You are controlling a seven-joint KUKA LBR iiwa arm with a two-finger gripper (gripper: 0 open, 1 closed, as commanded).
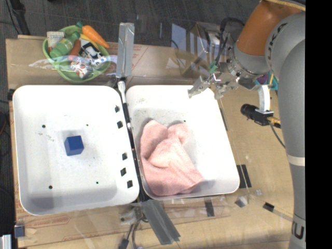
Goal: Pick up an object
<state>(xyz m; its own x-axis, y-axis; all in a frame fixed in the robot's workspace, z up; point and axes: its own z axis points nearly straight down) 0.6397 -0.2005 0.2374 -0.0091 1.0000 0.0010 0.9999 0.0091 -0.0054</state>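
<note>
At the bottom of the frame the table (259, 211) shows bare brown board with strips of dark tape beside the bins. Just above, the right bin (220, 134) holds a crumpled pink cloth (168, 157) that fills its lower middle and reaches almost to its near wall. The left bin (31, 139) sits touching the right one along a shared edge in the middle of the frame. A small blue cube (74, 144) lies flat on its floor, left of centre, well apart from every wall.

Farther up, the jaws (207, 86) hang over the upper right rim of the right bin, at the end of the grey arm (290, 87) that comes in from the right of the frame with its orange band (259, 27) above the wrist. Whether the jaws are open or closed cannot be told; the metal parts there blur together. Nothing is seen between them. The cloth lies below and left of the jaws, near but not touching. The cube lies far to the left and lower, across the shared edge, well apart from them.

At the upper left of the frame, beyond the left bin, a green bowl (62, 72) holds a toy carrot (93, 35) and other small items.
</note>
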